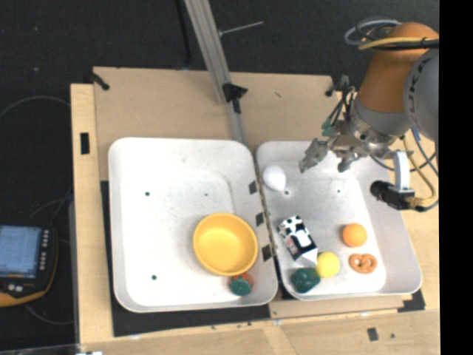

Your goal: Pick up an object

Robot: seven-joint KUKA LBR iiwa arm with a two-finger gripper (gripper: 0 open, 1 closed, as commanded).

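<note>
Objects for picking lie in the two white bins, and the yellow bowl (225, 242) in the left bin (148, 168) serves as the landmark here. It sits upright, mouth up, round with no long axis. Just below it to the right, touching its rim, is a small green and red piece (241, 283) by the bin's front wall.

Right of the bowl, across the divider, the right bin (384, 228) holds the rest. A white egg-shaped thing (274, 177) lies up and right of the bowl, its long axis running roughly up-left to down-right. A black-and-white patterned block (297, 237) lies just right of the bowl, tilted, its long axis pointing down-right. Below that sit a dark green lump (304, 279) and a yellow ball (327, 264), touching or nearly so. Further right are an orange ball (354, 234) and an orange pretzel-like ring (362, 262).

Well up and right of the bowl, the gripper (330, 160) hangs over the right bin's far corner, its fingers spread apart with nothing between them.

Both bins rest on a tan wooden bench (155, 102). A grey metal rail (211, 50) slants across it. The surrounding floor is dark, and a pendant with a blue screen (24, 261) lies far left of the bowl.
</note>
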